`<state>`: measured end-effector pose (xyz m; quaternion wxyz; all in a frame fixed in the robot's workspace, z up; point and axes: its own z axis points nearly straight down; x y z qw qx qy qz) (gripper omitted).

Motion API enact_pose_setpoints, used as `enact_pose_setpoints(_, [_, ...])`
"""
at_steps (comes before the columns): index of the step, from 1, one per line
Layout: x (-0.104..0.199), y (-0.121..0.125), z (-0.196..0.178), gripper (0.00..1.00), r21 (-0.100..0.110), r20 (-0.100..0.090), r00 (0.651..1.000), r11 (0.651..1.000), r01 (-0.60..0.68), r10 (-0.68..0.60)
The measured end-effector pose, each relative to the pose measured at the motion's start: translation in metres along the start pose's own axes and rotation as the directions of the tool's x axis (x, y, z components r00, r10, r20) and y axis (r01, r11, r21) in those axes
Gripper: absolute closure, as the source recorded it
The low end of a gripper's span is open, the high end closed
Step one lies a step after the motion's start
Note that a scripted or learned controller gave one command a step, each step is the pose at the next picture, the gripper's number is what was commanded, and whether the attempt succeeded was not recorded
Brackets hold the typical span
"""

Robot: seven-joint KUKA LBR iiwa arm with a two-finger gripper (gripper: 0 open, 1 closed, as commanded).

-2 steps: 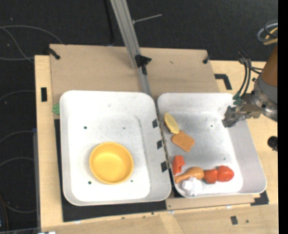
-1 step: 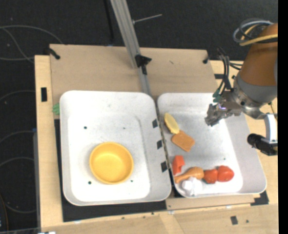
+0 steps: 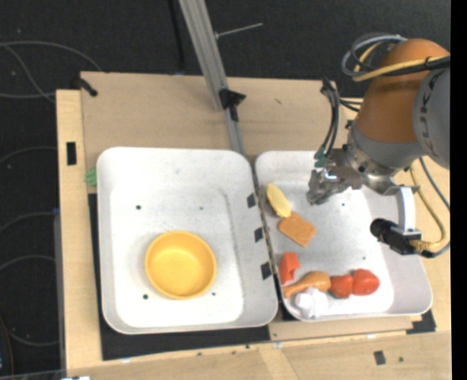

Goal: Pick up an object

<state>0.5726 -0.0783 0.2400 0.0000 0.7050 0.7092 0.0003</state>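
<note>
Nearest, a white crumpled item [image 3: 311,302], orange piece [image 3: 307,281] and red pieces [image 3: 355,283] lie in the right bin [image 3: 411,291]. Farther, the gripper [image 3: 322,187] hovers beside a yellow piece [image 3: 279,201]; finger state cannot be told. Approach is judged underway; descent onto one piece is needed.

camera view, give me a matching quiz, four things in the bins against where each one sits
Things:
1. yellow bowl
2. pale yellow piece
3. red piece
4. hand

Places:
A. right bin, near its front edge
B. over the back part of the right bin
C. left bin, front half
D. right bin, by the wall shared with the left bin, just behind the orange block

Pairs: 1-C, 2-D, 3-A, 4-B
</note>
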Motion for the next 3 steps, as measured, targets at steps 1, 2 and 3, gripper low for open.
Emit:
enact_pose_setpoints(1, [0.042,0.015,0.002,1.0,-0.001,-0.001,1.0,1.0,0.001,-0.001])
enact_pose_setpoints(2, [0.098,0.029,-0.008,1.0,-0.002,-0.002,1.0,1.0,0.003,-0.003])
enact_pose_setpoints(3, [0.145,0.034,0.005,1.0,0.002,0.0,1.0,1.0,0.0,0.0])
